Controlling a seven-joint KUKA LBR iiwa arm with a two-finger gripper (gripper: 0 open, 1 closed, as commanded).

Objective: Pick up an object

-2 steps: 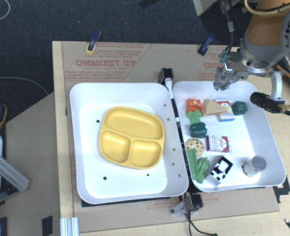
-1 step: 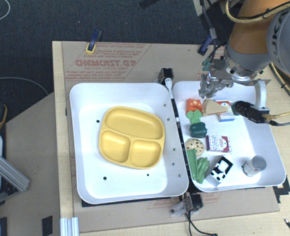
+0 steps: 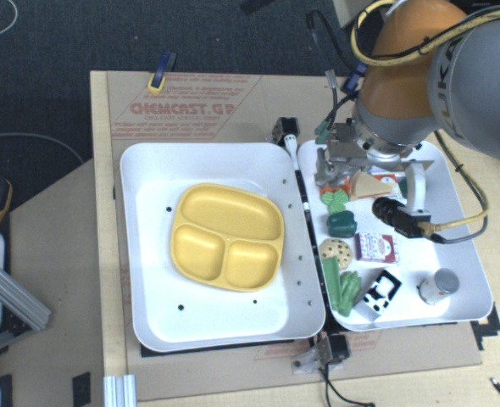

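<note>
A dark carpet surrounds the desk (image 3: 191,100), whose brown top bears red printed lettering and a small blue-and-yellow clamp (image 3: 159,75) at its far edge. The left bin (image 3: 140,227) holds a yellow divided plate (image 3: 227,237), lying flat with its two small compartments toward the camera. The right bin (image 3: 466,299) is crowded: a green pea pod (image 3: 341,285) lies along the near-left wall, its long axis running near to far, with a cookie (image 3: 336,249), a dark green block (image 3: 341,223), a pink packet (image 3: 375,247), a black-and-white tag cube (image 3: 381,290) and a grey cylinder (image 3: 436,286) around it. The arm (image 3: 419,58) covers the bin's far part; the gripper (image 3: 339,172) hangs there, and whether its fingers are open or closed cannot be told.
</note>
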